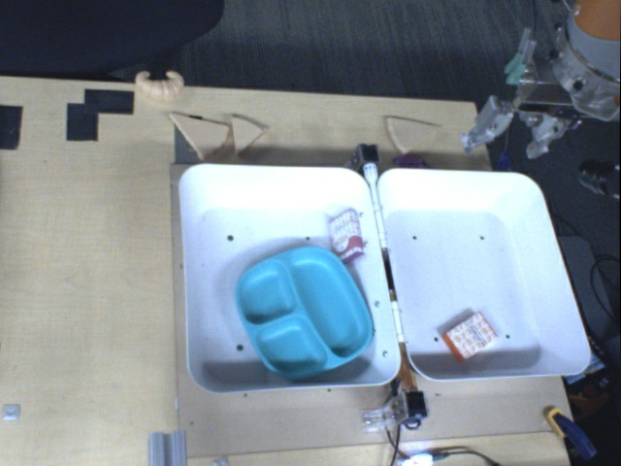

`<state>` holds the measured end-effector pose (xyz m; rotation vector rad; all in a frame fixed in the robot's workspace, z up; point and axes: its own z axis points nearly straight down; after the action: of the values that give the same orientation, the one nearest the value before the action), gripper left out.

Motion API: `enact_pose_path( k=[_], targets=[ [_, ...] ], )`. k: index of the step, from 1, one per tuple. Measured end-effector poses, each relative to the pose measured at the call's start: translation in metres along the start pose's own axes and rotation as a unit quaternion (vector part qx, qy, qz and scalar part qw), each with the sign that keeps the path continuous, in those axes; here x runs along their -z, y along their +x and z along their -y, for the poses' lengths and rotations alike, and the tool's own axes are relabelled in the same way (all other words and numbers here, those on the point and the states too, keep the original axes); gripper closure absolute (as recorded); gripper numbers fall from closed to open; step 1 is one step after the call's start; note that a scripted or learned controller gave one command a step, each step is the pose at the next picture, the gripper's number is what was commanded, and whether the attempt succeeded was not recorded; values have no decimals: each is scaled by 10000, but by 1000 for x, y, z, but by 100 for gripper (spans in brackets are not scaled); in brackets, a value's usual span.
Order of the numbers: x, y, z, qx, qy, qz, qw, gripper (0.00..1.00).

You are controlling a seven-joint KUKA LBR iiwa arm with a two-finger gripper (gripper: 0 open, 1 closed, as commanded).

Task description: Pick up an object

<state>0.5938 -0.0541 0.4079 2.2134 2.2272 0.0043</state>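
A blue divided plate [306,311] lies in the left bin [209,212]. A small red-and-white packet [345,233] leans near that bin's right wall. An orange-and-white carton [471,335] rests at the front of the right bin [524,221]. My gripper [511,131] hangs at the top right, above and behind the right bin's far edge, well away from all three objects. Its two fingers are spread apart with nothing between them.
The wooden bench extends to the left of the bins. A beige ring-shaped item [158,85] sits at the bench's back edge. Black squares [82,119] mark the back left. Cables and a connector [403,416] lie in front of the bins.
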Motion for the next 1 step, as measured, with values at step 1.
enact_pose_path(
  k=[1],
  targets=[
    [16, 33, 40, 2, 1, 0, 10000, 0]
  ],
)
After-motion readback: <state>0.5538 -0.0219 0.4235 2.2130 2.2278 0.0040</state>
